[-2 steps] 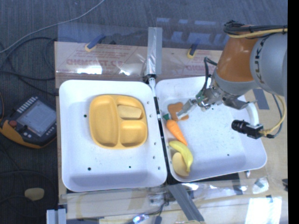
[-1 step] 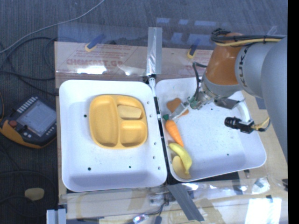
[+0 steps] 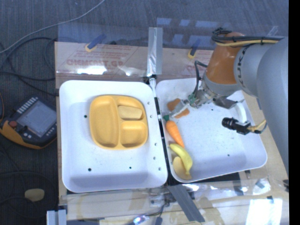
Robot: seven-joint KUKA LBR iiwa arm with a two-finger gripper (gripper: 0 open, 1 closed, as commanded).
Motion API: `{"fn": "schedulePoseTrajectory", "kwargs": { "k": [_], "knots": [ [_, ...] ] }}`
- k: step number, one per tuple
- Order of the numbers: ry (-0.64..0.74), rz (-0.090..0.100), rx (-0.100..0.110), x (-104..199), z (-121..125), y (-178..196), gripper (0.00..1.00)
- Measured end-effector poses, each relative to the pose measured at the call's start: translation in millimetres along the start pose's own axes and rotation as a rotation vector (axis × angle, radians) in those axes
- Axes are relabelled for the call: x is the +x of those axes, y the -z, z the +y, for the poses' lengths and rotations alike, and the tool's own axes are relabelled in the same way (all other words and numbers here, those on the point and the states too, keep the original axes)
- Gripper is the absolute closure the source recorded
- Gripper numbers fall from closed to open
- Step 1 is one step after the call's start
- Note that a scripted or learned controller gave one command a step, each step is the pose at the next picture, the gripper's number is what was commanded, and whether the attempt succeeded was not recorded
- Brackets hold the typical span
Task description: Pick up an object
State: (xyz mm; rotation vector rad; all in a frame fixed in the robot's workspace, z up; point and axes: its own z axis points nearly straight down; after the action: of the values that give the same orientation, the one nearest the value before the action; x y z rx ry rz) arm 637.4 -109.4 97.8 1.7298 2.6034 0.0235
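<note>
A fixed camera looked down at a slant on two shallow white bins set side by side on a bench. The left bin (image 3: 75, 172) held a yellow divided tray (image 3: 118, 121) near its centre, with a pale yellow block (image 3: 130, 112) lying in the tray's upper right compartment. The right bin (image 3: 243, 161) held the loose objects, gathered along its left wall — an orange-brown piece (image 3: 174, 105) at the upper left, an orange carrot (image 3: 174, 131) below it, and a yellow banana (image 3: 183, 158) lower still, near the bin's bottom left corner.

The grey arm reached in from the right of the frame, its orange band (image 3: 224, 64) in the upper right. The gripper (image 3: 194, 99) sat low in the right bin's upper left area, just beside the orange-brown piece. How far the claw was parted could not be told from this angle, and nothing could be seen held in it.

The likely risk was a miss: the nearest object lay close to the bin's wall and to the carrot, so the claw might push it aside, catch only an edge, or strike the wall.

Faint reddish print on the clear sheet (image 3: 93, 62) above the left bin was too blurred to read. A handheld control pendant (image 3: 33, 121) lay on the floor at the left edge.
</note>
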Motion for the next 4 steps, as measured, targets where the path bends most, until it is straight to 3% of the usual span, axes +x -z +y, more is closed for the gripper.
{"fn": "schedulePoseTrajectory", "kwargs": {
  "k": [1, 2, 4],
  "knots": [
    [0.000, -0.001, -0.001, 0, 0, 0, 0.00],
    [0.314, 0.016, 0.038, -15, 26, -1, 0.00],
    [0.306, 0.010, 0.028, -13, 23, -2, 0.00]
  ]
}}
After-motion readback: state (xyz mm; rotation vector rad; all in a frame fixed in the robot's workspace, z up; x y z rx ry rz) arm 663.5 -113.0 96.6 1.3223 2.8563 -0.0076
